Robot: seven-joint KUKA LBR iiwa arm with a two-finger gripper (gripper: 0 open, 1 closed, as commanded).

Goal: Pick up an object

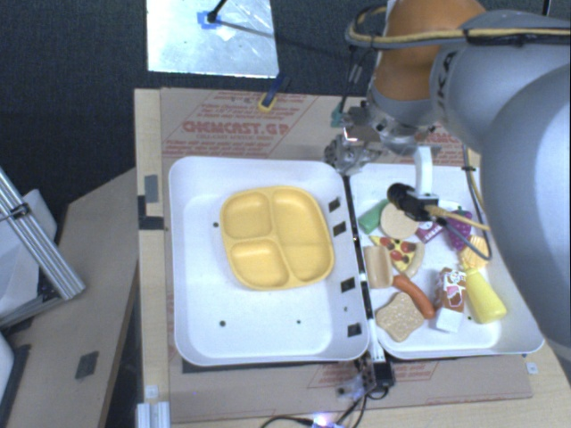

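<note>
My gripper (pixel 351 156) hangs over the far end of the divider between the two bins, at the right bin's (pixel 513 337) back left corner. No object shows between its tips. Toy food lies heaped in the right bin: a toast slice (pixel 399 317), a sausage (pixel 415 296), a pizza slice (pixel 404 253), a yellow bottle (pixel 485 298), a small red and white carton (pixel 451 293), a purple piece (pixel 453 231) and a green piece (pixel 369 222). All of these lie nearer the camera than the gripper.
A yellow divided plate (pixel 275 237) sits in the left bin (pixel 192 328). The big grey arm (pixel 508 105) covers the right bin's far right side. A shiny metal sheet (pixel 212 27) lies behind the bench.
</note>
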